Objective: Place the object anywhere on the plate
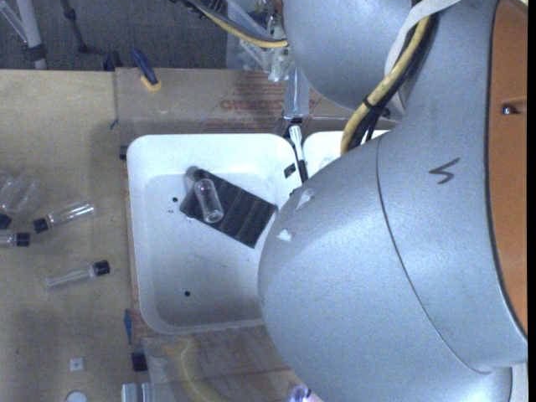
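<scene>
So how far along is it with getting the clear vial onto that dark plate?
Looks done: the clear glass vial lies on the dark rectangular plate in the left white bin. In hand: can't tell, as the grey arm blocks the gripper. Left: apparently just withdrawing the arm.

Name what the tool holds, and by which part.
Cannot be told: the arm covers it. The vial lies free on the dark plate.

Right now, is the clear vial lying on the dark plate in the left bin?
Yes, the clear vial rests on the dark plate.
</scene>
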Robot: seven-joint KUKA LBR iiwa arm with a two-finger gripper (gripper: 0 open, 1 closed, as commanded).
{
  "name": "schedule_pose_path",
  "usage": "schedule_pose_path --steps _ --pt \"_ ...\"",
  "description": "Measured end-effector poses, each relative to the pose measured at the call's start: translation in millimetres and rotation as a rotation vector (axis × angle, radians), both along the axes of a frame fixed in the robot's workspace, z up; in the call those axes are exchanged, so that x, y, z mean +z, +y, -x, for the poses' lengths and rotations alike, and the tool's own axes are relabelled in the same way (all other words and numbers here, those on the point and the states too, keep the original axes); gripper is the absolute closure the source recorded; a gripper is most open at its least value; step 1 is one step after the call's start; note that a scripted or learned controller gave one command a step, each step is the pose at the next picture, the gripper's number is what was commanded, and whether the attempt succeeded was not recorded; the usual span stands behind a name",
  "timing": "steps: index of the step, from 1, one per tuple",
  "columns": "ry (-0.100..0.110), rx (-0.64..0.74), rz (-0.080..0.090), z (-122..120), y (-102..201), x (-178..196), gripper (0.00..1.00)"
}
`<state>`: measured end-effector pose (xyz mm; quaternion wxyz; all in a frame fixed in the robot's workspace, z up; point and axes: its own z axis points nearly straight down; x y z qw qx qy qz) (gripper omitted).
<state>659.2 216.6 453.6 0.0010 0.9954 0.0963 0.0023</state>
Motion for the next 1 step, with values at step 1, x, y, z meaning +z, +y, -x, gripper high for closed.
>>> schedule_pose_path --steps 1 --pt "0.0 -0.001 0.0 -0.2 -0.6 0.0 0.0"
